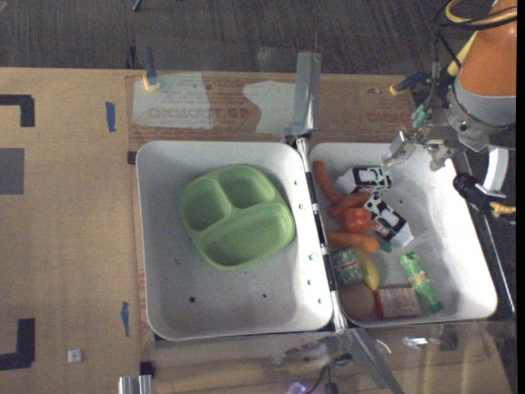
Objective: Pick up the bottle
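Two shallow white bins side by side on the counter (74, 220); left bin (160, 302) holding a green divided plate (236, 214), tilted a little, lying toward the bin's upper middle, with bare white floor around it; right bin (467, 261) crowded along its left side and front. Down that left side, from back to front: an orange carrot (325, 180) near the divider; a black-and-white carton (371, 176) just beside it; a red tomato-like piece (358, 219) touching a second black-and-white carton (385, 217); another carrot (353, 240) lying crosswise below; a small green-labelled can (346, 265); a yellow lemon-like piece (372, 273); a brown potato-like lump (357, 300) in the front left corner; a reddish packet (398, 302) just beside it. Green bottle (421, 281) lying on its side in the front of the right bin, slanted, just right of the reddish packet and apart from the bin's right wall. Grey arm (488, 72) with orange band reaching in at the upper right; gripper (417, 150) hanging over the back edge of the right bin, well apart from the bottle, nothing seen between its fingers; open or closed: cannot tell.
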